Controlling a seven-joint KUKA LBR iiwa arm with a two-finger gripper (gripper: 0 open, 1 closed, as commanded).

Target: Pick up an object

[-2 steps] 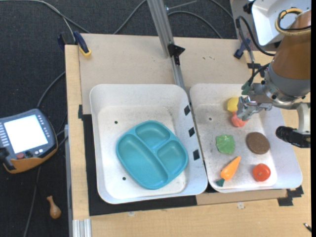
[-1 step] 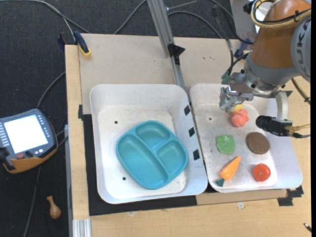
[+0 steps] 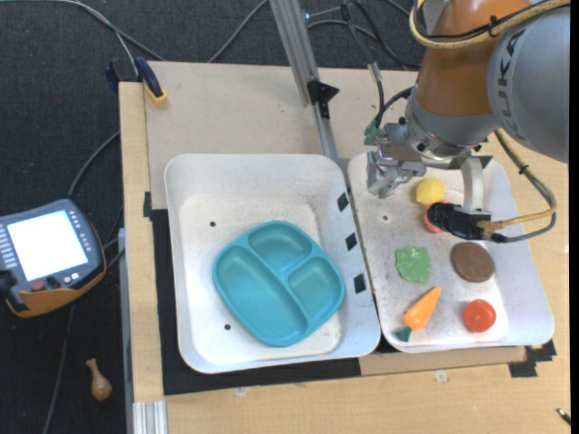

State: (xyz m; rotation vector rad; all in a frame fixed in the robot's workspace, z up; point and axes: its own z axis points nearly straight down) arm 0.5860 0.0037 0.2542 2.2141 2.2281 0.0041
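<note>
Nearby, small round yellow lemon (image 3: 430,191) beside end effector (image 3: 384,181).

You're looking at a grey arm (image 3: 543,70) with a glossy orange band (image 3: 466,39) above the wrist. A yellow cable (image 3: 470,21) loops around it, thin black wires run alongside, and the gripper (image 3: 387,174) is bare metal.

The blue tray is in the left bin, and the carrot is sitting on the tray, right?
Not quite. The blue tray is in the left bin, but the carrot lies in the right bin, near the green piece and the tomato. The camera view shows it.
</note>
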